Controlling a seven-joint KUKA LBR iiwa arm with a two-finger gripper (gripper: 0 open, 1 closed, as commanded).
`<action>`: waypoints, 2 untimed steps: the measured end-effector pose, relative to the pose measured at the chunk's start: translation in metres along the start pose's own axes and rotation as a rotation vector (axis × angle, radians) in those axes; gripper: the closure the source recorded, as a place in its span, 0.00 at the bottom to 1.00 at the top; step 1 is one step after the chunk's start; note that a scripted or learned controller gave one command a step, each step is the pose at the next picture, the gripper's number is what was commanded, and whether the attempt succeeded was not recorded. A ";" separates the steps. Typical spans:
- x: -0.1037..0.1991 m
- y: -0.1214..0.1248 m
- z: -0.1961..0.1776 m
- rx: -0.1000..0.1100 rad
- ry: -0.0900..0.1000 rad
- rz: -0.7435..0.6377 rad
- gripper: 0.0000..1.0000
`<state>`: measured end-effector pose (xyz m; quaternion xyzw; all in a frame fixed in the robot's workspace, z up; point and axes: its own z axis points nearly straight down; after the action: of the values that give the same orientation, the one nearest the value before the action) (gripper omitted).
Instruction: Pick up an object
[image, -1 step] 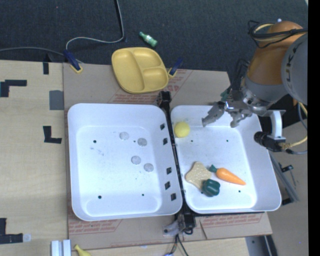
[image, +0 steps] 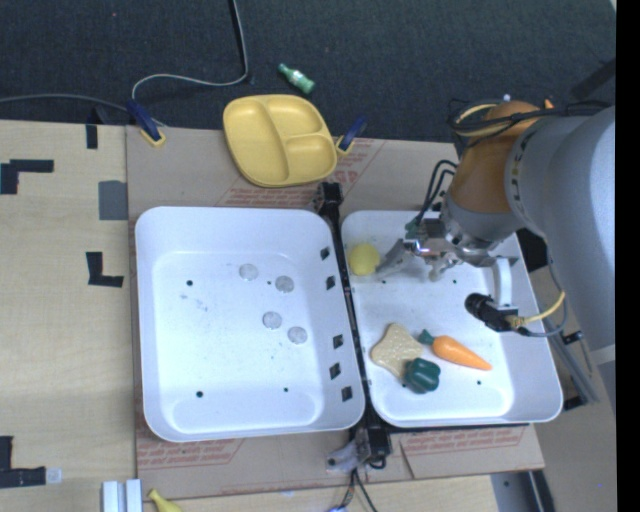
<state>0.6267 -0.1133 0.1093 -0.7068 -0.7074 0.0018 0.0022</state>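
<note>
Right bin (image: 530, 400), near edge: green toy pepper (image: 421, 375), beige bread-shaped piece (image: 397, 346), toy carrot (image: 460, 351), all clustered, the first two touching.

Right bin, far-left corner: yellow ball (image: 363, 260), set apart. You would do best to choose this one; centre over it before closing.

Gripper (image: 420, 252): just beside the ball, over the bin's far edge, holding nothing; you cannot tell its opening.

Far bench edge: yellow divided tray (image: 280, 140).

Writing: none readable.

Dark carpeted floor (image: 120, 45) along top, a thin cable (image: 190, 80) trailing across it; light wood bench (image: 60, 330) with black tape marks (image: 100, 268); cardboard sheet (image: 190, 165) beneath bins; even overhead light.
</note>
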 end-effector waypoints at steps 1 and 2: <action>0.018 -0.062 0.024 -0.006 -0.001 0.001 0.00; 0.005 0.002 0.023 -0.010 -0.002 -0.001 0.00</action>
<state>0.6284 -0.1079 0.0860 -0.7065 -0.7077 -0.0011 -0.0022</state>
